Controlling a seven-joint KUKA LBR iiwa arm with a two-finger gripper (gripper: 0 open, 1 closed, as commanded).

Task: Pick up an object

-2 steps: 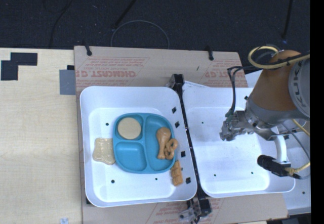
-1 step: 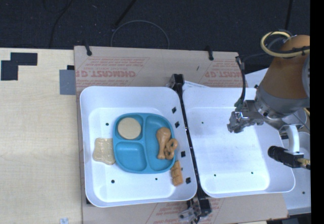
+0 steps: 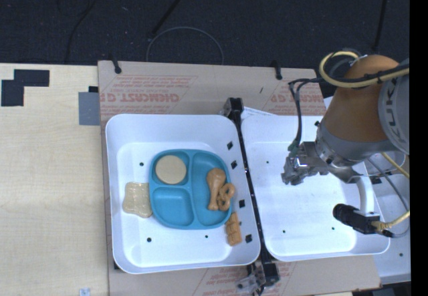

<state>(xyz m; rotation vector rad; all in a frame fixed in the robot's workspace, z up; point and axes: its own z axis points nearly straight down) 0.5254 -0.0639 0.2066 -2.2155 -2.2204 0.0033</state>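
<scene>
In the left bin [image 3: 124,154] you see a blue compartment tray [image 3: 175,210], lying flat. Its upper-left compartment holds a round tan disc [image 3: 170,169]. Its right compartment holds a tan drumstick-shaped piece [image 3: 216,187], lengthwise, with a small pretzel-like piece [image 3: 227,196] touching its right side. A pale, flat slice [image 3: 137,199] lies on the bin floor against the tray's left edge. A small brown piece [image 3: 233,229] lies just beyond the tray's lower-right corner.
</scene>
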